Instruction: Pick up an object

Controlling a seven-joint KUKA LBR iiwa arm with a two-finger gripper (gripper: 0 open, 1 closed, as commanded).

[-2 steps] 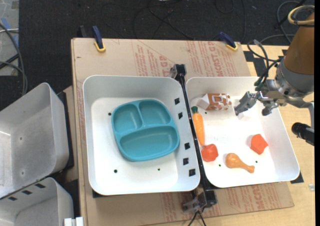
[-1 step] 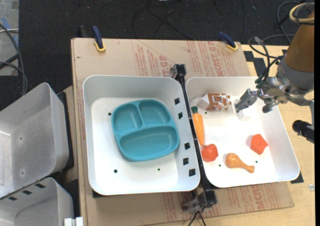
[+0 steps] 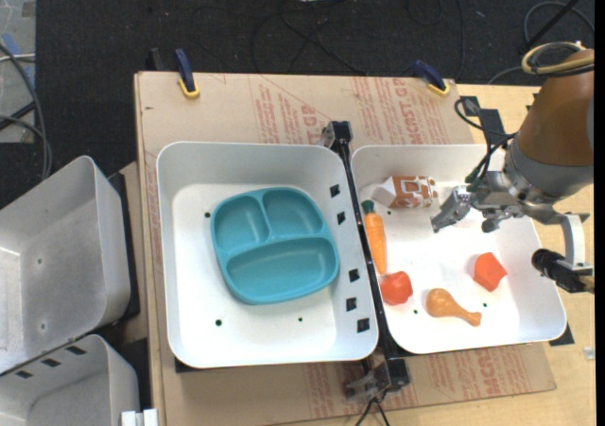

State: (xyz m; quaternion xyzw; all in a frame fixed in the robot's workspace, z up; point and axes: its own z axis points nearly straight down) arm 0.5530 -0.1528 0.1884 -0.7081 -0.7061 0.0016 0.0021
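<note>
- Cardboard-topped bench, clamped at its far edge, carries two shallow white bins side by side over a dark, cable-strewn floor.
- Left bin contains one item: a blue divided plate, lying flat near the centre.
- Right bin contains five items: a small carton near the far wall, an orange carrot along the divider, a red piece just beside the carrot's near end, a tan drumstick toward the near wall, and an orange-red block further right.
- Gripper hangs over the right bin, between the carton and the block; whether its jaws are parted or closed cannot be told from this angle, and nothing is seen held.
- Recommended practice (a judgement from the layout): select a candidate that stands well apart from its neighbours, such as the block or the drumstick; centre above it, then descend vertically.
- The carrot and red piece lie close to the divider, so finger clearance there is likely poor.
</note>
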